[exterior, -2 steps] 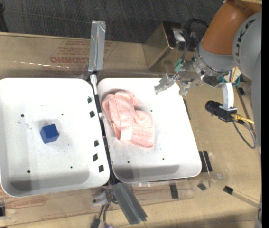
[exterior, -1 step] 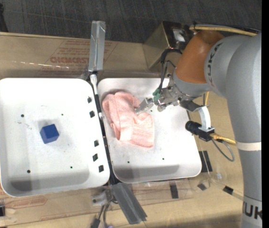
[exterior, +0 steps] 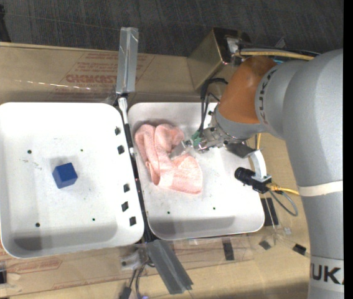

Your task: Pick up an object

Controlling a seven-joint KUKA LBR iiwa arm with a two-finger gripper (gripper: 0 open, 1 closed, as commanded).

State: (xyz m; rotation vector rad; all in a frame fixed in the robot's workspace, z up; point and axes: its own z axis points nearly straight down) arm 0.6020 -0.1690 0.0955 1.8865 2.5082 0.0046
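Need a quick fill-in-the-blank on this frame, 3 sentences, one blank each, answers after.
1. The small cube is ____ in colour.
2. The pink cloth lies in the ____ bin.
3. The claw is at the cloth's ____ edge.

Answers: blue; right; right

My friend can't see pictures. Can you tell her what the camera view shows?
A grey robot arm reaches from the right into the right white bin, its gripper down at a crumpled pink cloth. A small blue cube sits alone in the left white bin.
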